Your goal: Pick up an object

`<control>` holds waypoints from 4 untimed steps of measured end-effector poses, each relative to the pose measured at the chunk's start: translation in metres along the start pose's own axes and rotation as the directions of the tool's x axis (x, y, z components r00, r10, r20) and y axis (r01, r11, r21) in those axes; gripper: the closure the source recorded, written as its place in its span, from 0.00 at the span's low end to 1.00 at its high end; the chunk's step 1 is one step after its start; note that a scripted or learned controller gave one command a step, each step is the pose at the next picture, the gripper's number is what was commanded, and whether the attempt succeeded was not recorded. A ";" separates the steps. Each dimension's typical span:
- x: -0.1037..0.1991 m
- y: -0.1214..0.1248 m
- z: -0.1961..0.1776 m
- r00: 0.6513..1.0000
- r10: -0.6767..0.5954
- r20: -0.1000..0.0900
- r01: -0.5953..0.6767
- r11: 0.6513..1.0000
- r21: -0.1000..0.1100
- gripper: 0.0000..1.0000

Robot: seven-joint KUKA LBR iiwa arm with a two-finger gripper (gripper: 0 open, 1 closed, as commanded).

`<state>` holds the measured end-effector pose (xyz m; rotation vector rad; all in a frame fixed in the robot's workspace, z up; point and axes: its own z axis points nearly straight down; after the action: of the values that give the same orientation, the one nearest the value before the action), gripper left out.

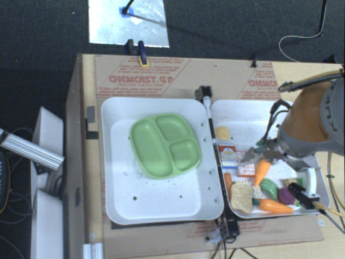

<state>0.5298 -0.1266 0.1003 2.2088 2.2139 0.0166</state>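
1. While the arm [315,117] reaches in over the right bin [242,117], we see the left bin [116,198] carrying a green divided plate [164,144] at its centre, lying flat and well apart from the rest.
2. The right bin holds a heap of toy food along its front edge and front-left corner: a tan bread slice [241,196] in the front-left corner, an orange carrot [276,206] lying along the front edge, a green vegetable [269,188] and a purple piece [285,195] just behind it.
3. A small red-and-white carton [228,154] lies against the left wall, with a pale round biscuit [222,132] farther back.
4. The gripper [264,154] hangs over a second carrot [261,172], which tilts near the middle of the right bin; we cannot tell how far its fingers stand apart, nor whether they have hold of anything.
5. We judge this carrot light, stiff and smooth plastic, likely to slip along its taper; the thick upper end, taken across its width, looks the safest hold, since neighbours crowd its tip.
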 end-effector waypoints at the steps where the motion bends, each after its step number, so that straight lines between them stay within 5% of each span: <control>1: -0.021 0.062 0.011 1.000 -0.001 -0.001 0.001 1.000 0.004 0.00; 2: 0.003 0.140 0.017 1.000 -0.003 -0.002 0.003 1.000 0.013 0.00; 4: -0.002 0.139 0.018 1.000 -0.002 -0.001 0.002 1.000 0.015 0.00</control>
<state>0.6691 -0.1286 0.0849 2.2151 2.2242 0.0012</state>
